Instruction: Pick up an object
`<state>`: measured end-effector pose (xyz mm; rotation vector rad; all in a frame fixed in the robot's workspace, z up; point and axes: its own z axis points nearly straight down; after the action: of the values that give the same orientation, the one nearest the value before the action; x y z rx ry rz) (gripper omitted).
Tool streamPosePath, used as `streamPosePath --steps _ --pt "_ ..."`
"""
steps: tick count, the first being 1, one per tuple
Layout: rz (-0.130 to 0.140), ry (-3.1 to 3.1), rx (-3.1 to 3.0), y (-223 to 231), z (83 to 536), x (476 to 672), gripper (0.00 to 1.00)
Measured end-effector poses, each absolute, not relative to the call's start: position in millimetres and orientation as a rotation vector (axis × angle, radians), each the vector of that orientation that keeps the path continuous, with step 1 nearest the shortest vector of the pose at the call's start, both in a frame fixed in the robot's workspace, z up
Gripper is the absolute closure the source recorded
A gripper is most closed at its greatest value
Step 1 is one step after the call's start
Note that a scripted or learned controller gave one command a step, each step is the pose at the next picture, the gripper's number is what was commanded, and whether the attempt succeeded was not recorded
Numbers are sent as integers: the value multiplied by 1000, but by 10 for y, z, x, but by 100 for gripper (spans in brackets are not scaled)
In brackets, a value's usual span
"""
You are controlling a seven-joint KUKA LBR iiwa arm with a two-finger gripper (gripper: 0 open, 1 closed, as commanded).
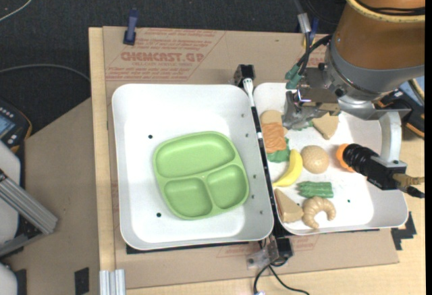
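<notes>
Glossy croissant beside smooth banana; metal pincer above.

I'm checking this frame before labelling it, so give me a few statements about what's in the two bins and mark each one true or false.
1. The green divided tray lies in the left bin. True.
2. The banana lies inside the green divided tray. False: it lies in the right bin, among the other toy food.
3. The gripper is over the right bin's far end. True.
4. The croissant sits at the far end of the right bin. False: it is near the front edge.
5. The arm reaches in from the left. False: from the right.
</notes>
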<state>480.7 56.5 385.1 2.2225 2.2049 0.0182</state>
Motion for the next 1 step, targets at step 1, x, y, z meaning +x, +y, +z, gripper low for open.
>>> streamPosePath --steps 1 --pt "-10 2220 2229 399 3227 4787 100"
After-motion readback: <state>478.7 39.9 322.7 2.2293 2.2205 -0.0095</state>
